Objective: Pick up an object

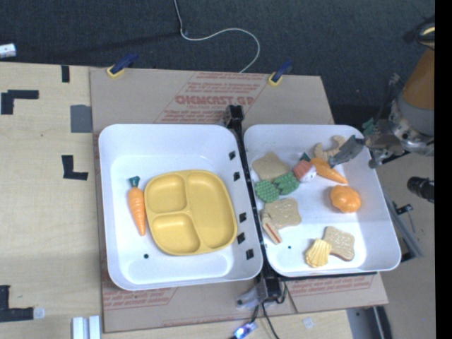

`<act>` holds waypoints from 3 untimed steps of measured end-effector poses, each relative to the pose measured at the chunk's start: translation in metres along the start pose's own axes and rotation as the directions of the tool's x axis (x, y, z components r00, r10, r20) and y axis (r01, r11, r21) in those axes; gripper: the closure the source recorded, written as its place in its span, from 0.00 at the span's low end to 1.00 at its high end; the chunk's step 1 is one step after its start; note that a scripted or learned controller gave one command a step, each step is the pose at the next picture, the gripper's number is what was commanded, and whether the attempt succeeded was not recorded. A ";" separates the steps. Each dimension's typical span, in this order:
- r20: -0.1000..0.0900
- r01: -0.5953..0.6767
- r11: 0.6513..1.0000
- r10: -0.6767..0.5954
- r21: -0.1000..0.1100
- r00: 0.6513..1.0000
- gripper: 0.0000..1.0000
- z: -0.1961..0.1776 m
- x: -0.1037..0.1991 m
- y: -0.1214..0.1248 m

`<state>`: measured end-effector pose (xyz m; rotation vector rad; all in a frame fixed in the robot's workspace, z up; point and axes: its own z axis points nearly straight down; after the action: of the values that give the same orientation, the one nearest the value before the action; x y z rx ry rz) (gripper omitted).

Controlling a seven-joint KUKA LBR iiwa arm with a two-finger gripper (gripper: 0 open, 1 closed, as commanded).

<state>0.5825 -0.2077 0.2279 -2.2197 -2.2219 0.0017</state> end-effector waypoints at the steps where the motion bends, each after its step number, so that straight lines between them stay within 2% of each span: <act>1: 0.000 0.000 1.000 0.000 0.004 1.000 0.00 0.056 -0.008 0.004; 2: 0.004 0.001 1.000 -0.001 -0.004 1.000 0.00 0.115 -0.005 -0.002; 3: 0.001 0.001 1.000 -0.001 0.000 1.000 0.00 0.145 -0.003 -0.002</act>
<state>0.5806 -0.2112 0.0833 -2.2185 -2.2239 0.0029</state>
